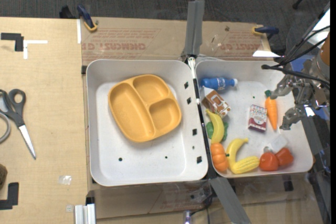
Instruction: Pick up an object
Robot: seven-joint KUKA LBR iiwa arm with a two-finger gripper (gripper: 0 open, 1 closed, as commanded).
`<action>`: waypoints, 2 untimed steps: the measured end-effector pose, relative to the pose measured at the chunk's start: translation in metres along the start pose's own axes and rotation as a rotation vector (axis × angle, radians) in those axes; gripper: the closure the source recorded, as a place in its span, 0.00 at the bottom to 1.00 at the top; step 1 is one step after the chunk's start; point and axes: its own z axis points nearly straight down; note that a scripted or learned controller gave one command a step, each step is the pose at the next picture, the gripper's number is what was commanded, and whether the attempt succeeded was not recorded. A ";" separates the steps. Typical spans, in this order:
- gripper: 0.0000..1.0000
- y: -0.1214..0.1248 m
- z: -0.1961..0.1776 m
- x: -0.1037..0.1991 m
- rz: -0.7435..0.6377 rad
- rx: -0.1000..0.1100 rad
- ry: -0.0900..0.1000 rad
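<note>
Scanning from the left, the observer noted scissors point(18, 115) lying on the wooden bench, well apart from the bins. The left bin point(100, 165) held a yellow divided plate point(144, 107), set at a slant. The right bin point(239, 72) carried the small items: a blue bottle point(218, 82) near the top, a brown snack packet point(217, 103) below it, then a green pepper point(217, 128), a banana point(234, 147), a corn cob point(245, 165) and an orange fruit point(219, 157) along the lower left. A small red carton point(258, 117) lay just beside a toy carrot point(271, 112), and a tomato point(269, 161) sat near the bottom right corner.

The carrot seemed the likeliest target, being nearest the tool. It looked like light, stiff plastic, smooth and tapered, so liable to slip; a hold across its thicker upper half seemed best.

The gripper point(292, 103) hung over the right edge of the right bin, just right of the carrot. Its two fingers stood apart, with nothing seen between them, and appeared to touch nothing.
</note>
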 end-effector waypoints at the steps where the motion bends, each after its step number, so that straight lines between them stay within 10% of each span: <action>1: 0.00 -0.024 0.110 -0.001 0.128 0.001 -0.002; 2: 0.00 -0.012 0.119 -0.024 0.156 0.005 -0.016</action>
